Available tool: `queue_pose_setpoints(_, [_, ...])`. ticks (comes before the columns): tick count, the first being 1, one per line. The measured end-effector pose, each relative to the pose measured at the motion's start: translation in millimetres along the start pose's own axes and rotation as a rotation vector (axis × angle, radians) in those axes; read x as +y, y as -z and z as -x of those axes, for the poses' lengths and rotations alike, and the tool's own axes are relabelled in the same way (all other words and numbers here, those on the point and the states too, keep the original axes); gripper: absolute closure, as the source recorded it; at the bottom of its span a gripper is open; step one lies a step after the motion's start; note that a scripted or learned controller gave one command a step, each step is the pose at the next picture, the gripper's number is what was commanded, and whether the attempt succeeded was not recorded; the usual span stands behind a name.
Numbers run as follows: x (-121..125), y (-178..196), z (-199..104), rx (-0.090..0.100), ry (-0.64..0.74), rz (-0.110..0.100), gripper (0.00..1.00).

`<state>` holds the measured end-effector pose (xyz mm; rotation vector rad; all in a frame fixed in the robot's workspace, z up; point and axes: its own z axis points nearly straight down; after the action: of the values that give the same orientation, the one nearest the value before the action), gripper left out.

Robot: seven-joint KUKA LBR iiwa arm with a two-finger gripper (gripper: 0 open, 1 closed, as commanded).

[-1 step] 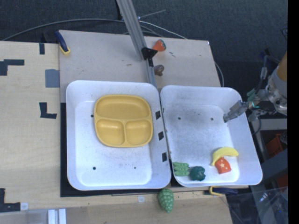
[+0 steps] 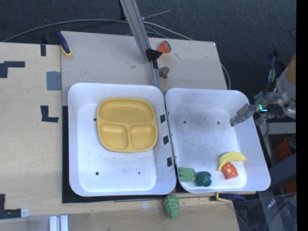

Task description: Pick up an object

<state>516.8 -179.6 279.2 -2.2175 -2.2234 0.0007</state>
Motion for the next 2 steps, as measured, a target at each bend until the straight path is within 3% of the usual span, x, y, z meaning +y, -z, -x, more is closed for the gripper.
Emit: queue_pose_setpoints(2, [4.9,-105.1,-1.2,0.001,-0.001,-0.006,0.0])
